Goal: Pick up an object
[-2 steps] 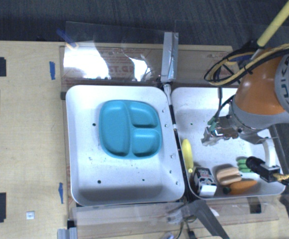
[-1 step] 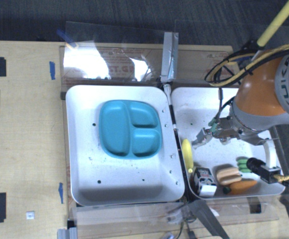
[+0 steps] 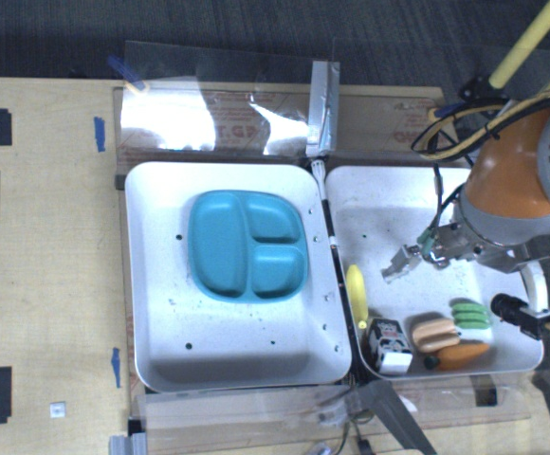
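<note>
**Ana:** Camera view first: what are the things made of?

**Ben:** Two shallow white bins with rounded corners and a smooth, slightly speckled floor. The left bin (image 3: 152,330) holds a glossy blue plastic tray (image 3: 247,245) with three compartments. The right bin (image 3: 389,192) holds the small items: a slim yellow banana-shaped piece (image 3: 357,294), a small black-and-white box (image 3: 388,344), a tan and brown toy hot dog (image 3: 434,331), a green-and-white ribbed piece (image 3: 471,315), and an orange carrot-like piece (image 3: 460,354).

**Ana:** Where are they relative to the gripper?

**Ben:** All below the gripper (image 3: 400,263), along the near wall of the bin. The banana lies just to its lower left, against the divider between the bins. The hot dog and green piece sit below and to its right.

**Ana:** Room to move?

**Ben:** The bin floor above and to the left of the gripper is bare.

**Ana:** And the arm?

**Ben:** It reaches in from the right, the orange band (image 3: 512,178) above the wrist, with the gripper slanting down-left over the right bin. Nothing shows between its tips; whether they are spread or closed, I cannot tell.
</note>
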Controlling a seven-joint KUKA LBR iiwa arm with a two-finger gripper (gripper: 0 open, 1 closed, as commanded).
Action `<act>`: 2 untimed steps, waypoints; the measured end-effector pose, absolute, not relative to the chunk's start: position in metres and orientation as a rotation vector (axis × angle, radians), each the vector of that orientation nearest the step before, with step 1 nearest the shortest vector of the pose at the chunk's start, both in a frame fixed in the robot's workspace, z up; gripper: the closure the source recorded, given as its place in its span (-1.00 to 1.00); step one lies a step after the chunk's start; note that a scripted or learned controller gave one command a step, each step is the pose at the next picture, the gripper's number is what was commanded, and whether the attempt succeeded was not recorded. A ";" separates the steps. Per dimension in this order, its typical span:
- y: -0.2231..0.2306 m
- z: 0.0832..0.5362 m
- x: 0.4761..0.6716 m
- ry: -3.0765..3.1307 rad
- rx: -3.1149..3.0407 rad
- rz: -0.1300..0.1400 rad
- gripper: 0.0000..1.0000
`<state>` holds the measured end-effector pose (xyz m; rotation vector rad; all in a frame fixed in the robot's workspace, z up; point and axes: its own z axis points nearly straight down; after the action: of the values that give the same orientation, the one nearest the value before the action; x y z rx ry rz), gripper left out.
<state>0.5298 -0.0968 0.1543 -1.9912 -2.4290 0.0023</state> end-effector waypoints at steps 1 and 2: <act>-0.159 0.087 0.505 -2.411 -2.022 -0.003 -1.00; -0.130 0.088 0.518 -2.434 -2.000 -0.005 -1.00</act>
<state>0.5184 -0.1300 0.0875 -1.9997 -2.4340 -0.0049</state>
